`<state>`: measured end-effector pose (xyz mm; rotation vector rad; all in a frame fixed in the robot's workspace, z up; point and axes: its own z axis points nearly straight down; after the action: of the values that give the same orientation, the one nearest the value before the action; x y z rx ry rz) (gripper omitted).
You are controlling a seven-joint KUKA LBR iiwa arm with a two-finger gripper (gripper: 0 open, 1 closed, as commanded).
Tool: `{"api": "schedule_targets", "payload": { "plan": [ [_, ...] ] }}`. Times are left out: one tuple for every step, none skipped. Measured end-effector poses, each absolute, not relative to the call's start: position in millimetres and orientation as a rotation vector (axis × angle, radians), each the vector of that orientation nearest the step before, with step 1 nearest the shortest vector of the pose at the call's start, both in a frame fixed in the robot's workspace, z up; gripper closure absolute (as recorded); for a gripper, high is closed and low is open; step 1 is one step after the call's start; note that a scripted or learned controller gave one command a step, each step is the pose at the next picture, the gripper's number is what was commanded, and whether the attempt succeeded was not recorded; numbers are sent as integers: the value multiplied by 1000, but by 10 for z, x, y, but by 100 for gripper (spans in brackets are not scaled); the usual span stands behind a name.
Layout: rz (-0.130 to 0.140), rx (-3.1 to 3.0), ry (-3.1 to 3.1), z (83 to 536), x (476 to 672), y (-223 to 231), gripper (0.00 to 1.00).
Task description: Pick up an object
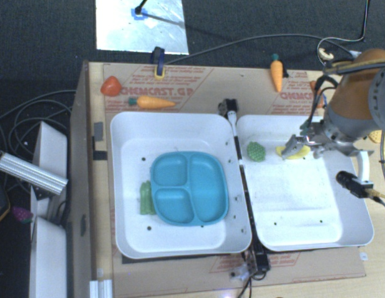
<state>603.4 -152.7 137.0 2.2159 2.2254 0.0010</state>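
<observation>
Small carrot (277,74): just behind the jaws.
Large carrot (155,102): far left, behind.
Foil sheet (141,17): farthest behind, left.

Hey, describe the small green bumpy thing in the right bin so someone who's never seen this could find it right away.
Of the two white bins, take the right bin. Look at its far left corner, next to the divider between the bins: the green bumpy piece lies there. The yellow piece beside it sits under the gripper; the green one is round, knobbly and lies alone.
</observation>
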Motion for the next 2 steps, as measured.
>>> {"api": "schedule_targets", "payload": {
  "plan": [
    [-1,2220,2222,841,5543,-1784,0],
    [6,2212,2224,992,6457,-1602,0]
  ]
}}
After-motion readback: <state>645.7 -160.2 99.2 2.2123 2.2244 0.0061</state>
